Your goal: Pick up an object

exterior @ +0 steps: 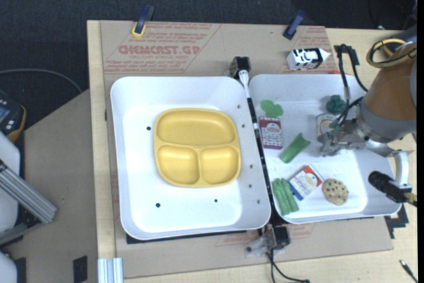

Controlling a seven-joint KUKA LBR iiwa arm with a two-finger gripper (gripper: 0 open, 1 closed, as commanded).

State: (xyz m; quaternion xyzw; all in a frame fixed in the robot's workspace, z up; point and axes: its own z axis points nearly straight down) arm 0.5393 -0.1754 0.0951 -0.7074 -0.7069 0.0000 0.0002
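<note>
My gripper is low in the right bin, reaching in from the right under the orange-banded wrist. It sits just below a small round pale item and a teal object. To its left lies a green wedge. In front of it lie a cookie and a small white, orange and blue packet. A red and white packet, a green leaf and a bundle of green beans lie along the bin's left side.
The left bin holds a yellow divided plate. A black and white item sits on the bench behind the right bin. Clamps and cables stand at the bins' shared edge, front and back.
</note>
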